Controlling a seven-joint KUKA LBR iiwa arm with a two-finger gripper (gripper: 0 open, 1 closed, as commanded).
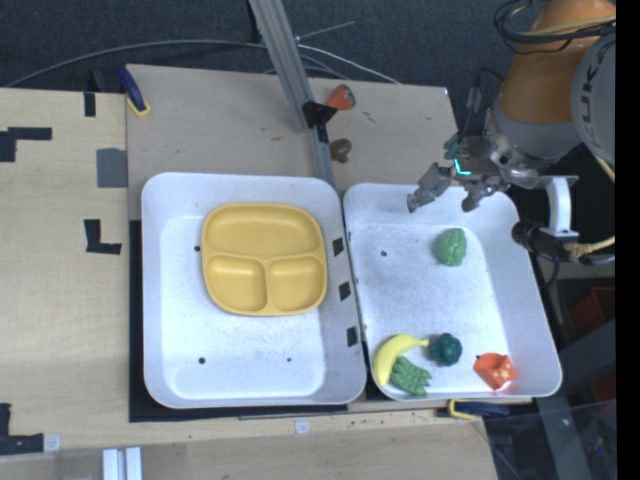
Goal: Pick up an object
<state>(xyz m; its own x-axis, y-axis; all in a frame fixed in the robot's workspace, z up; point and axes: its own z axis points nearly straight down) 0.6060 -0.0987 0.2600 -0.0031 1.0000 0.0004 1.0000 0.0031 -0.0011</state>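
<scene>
My gripper (444, 198) hangs over the far edge of the right bin (400, 288), its two fingers spread apart with nothing between them. A pale green round object (451, 246) lies in the bin just in front of and slightly right of the gripper, apart from it. Along the near edge of the same bin lie a yellow banana (392, 352), a green leafy piece (409, 376), a dark green ball (445, 348) and an orange-red object (494, 369).
The left bin (170, 298) holds a yellow divided plate (265, 258). A grey pole (285, 53) slants down to the gap between the bins at the back. The grey and orange arm (555, 58) fills the upper right.
</scene>
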